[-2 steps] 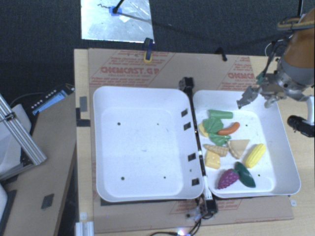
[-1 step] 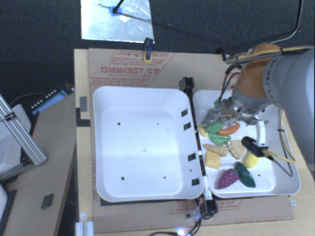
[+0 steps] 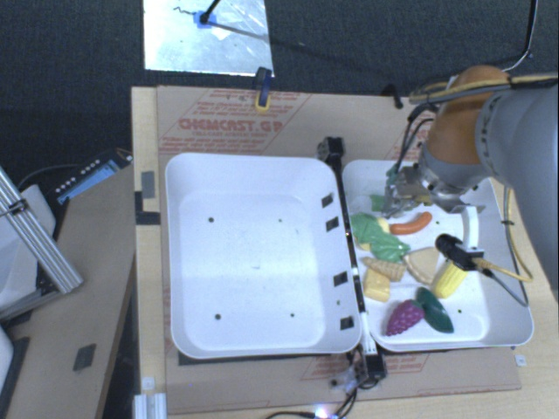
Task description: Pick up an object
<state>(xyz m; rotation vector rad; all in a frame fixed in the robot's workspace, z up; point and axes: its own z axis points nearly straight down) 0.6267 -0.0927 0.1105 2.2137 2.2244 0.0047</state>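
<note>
The gripper [image 3: 403, 195], its opening impossible to tell, hung at the right bin's [image 3: 511, 326] eleven o'clock, where crowded toys risked a glancing miss off the sausage [image 3: 410, 225].

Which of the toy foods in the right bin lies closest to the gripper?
The orange toy sausage, lying just below the gripper; the other foods lie farther down the bin.
</note>
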